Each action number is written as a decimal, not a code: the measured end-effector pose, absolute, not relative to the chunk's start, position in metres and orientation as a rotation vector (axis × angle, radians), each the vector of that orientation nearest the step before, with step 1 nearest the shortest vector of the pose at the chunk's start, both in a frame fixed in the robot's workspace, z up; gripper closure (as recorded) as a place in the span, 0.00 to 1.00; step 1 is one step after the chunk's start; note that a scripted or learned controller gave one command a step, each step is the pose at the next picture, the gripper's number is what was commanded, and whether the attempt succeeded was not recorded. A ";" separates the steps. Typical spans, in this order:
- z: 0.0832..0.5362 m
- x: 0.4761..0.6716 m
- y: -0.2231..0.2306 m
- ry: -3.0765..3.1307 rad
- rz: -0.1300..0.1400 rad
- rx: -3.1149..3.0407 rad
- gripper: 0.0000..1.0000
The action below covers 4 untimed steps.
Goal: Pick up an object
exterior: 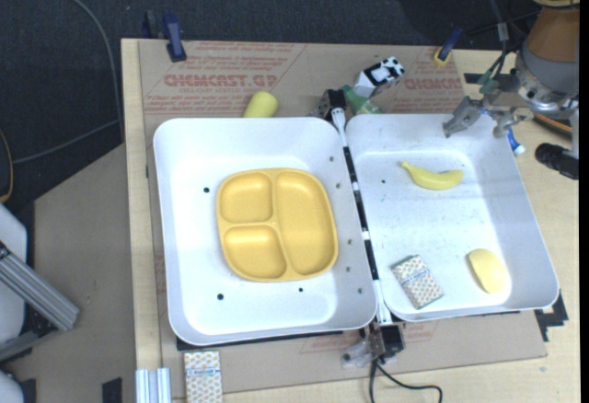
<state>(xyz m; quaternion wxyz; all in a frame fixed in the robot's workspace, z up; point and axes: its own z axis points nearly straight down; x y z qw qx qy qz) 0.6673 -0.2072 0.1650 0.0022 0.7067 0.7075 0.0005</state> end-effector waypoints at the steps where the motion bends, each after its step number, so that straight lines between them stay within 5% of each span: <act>1: 0.144 0.632 -0.197 2.223 -0.001 2.222 0.00; 2: 0.084 0.638 -0.141 2.225 -0.001 2.222 0.00; 3: 0.095 0.639 -0.141 2.224 0.001 2.218 1.00; 4: 0.185 0.590 -0.048 2.225 0.001 2.221 1.00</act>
